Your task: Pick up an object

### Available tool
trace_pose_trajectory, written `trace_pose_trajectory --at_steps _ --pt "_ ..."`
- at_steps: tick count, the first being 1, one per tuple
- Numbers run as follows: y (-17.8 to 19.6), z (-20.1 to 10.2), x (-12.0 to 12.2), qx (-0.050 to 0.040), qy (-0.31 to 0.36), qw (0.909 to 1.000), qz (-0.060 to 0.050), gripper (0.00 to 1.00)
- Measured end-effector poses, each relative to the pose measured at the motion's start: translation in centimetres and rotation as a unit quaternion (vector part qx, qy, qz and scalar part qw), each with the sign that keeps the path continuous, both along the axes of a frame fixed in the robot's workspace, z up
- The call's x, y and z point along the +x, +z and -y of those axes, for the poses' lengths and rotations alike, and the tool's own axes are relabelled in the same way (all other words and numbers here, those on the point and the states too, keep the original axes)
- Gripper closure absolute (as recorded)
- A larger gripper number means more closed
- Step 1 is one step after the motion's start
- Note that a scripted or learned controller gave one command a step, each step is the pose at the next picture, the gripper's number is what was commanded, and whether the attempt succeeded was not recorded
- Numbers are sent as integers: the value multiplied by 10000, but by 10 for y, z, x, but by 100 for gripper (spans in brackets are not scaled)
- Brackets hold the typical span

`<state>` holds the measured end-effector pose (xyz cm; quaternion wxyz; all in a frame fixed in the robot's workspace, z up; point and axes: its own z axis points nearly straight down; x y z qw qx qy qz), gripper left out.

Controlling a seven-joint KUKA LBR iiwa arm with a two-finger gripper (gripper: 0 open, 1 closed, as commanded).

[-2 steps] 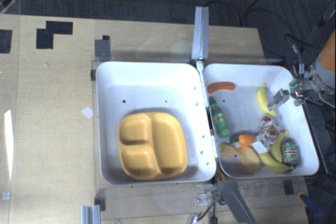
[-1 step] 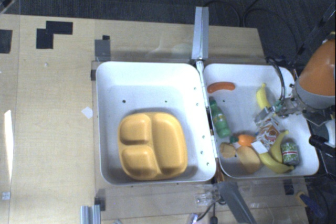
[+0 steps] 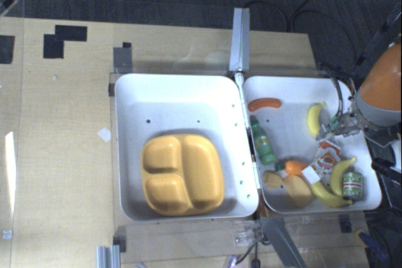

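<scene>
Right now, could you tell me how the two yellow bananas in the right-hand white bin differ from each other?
The small yellow banana near the bin's far right side looks shorter than the long yellow banana at the near right corner. The small one stands nearly straight up the image by the gripper; the long one curves beside a green can. The small one lies alone; the long one touches neighbouring items. Both are yellow and curved.

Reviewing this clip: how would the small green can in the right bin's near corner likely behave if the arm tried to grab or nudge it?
The green can looks rigid and smooth, so it may slip. It seems to stand upright beside a banana, so a side nudge could tip it. Being round, it would probably then roll toward the right bin wall.
</scene>
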<state>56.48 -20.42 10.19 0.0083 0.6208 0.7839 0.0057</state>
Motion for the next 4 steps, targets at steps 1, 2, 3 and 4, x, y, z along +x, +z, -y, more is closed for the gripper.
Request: trace_pose_trajectory --at_steps 1,2,3,4 --pt "162 -34 -25 12 -1177 9930 -60 100" --pt "174 -35 -23 5 -1139 9935 -34 100" --pt "185 -36 -21 -1 -1100 9939 -6 100" --pt "197 -37 -19 -8 -1061 9944 23 100"
